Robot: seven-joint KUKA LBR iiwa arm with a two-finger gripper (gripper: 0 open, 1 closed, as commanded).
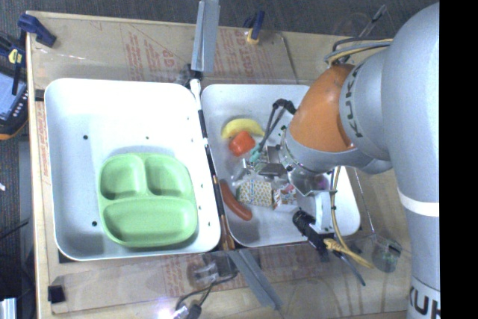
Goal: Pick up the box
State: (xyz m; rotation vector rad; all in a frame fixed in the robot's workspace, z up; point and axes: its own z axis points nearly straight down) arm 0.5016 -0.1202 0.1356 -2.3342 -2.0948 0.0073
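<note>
Two white bins sit side by side on a plywood bench (134, 48) over dark carpet, with blue clamps at the bench's far edge and cables and a handset at the left margin. Arm (403, 123), grey with orange band, reaches in from the right and hangs low over the right bin (216, 104), covering much of it. Left bin (67, 108) holds a green divided tray (147, 199), well apart from the work. Right bin holds, from the far side toward the near: a yellow banana (243, 127), an orange-red piece (240, 143) touching it, the box (258, 194), patterned and lying flat near the bin's middle, and a red sausage-shaped item (234, 202) just beside the box on its left. Gripper (278, 174) sits directly above the box's right part, wrist hardware crowding it; whether it is open or closed cannot be told, nor whether it touches the box. Step judged: the approach or grasp at the box, lift not yet evident, since the box lies on the bin floor. Next move calls for a closure squarely across the box's sides, clear of the red item, then a straight lift. Room to the box's left is tight.
</note>
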